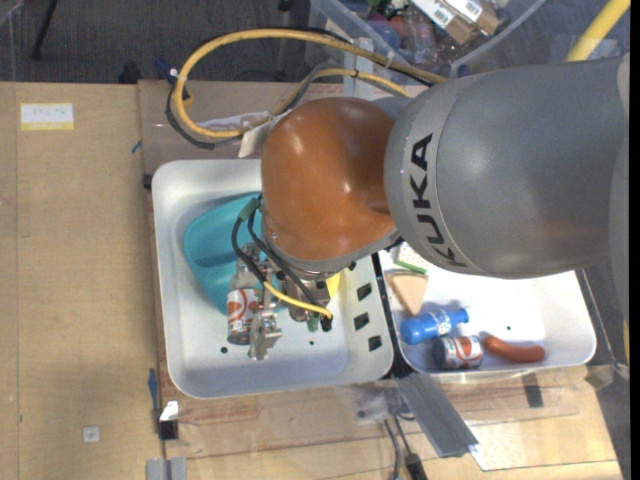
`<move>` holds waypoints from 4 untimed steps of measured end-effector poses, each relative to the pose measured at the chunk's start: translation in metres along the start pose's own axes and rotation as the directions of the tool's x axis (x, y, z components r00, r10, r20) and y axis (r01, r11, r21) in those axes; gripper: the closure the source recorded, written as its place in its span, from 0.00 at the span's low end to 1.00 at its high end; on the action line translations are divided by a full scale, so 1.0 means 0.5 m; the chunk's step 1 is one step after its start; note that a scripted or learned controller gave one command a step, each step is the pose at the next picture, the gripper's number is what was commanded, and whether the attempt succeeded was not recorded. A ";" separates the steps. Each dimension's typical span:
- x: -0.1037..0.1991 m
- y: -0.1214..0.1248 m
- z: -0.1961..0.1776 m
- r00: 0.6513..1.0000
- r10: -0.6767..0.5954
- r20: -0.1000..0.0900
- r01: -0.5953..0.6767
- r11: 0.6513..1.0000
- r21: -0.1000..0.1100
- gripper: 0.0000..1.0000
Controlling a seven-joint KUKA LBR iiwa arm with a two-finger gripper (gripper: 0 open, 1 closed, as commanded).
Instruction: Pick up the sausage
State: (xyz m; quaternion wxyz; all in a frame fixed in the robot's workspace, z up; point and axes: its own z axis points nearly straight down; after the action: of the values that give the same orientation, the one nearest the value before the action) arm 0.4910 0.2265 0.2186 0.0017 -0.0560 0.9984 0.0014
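The sausage (515, 349), reddish-brown and short, lies in the right bin (570, 308) near its front right corner. My gripper (262, 339) hangs low in the left bin (175, 298), far to the left of the sausage. It sits right beside a small red and white can (238, 310). The arm's orange band (325, 183) and grey body cover much of both bins.
A teal bowl-like object (212, 243) lies in the left bin behind the can. The right bin also holds a blue bottle (432, 323), a dark soda can (460, 351) touching the sausage's left end, and a tan wedge (408, 288). A yellow hose (240, 43) loops behind the bins.
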 end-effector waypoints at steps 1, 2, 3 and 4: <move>-0.049 -0.101 -0.438 0.969 -0.248 0.005 0.248 0.969 0.001 1.00; -0.050 -0.005 -0.252 0.973 -0.232 0.002 0.232 0.973 0.000 1.00; 0.008 -0.113 -0.385 0.511 -0.859 0.005 0.859 0.511 0.004 1.00; 0.040 -0.149 0.123 0.484 -0.875 0.000 0.875 0.484 0.000 1.00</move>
State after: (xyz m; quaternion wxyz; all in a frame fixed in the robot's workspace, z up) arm 0.4796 0.1504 0.1567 0.0022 -0.5554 0.8316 0.0005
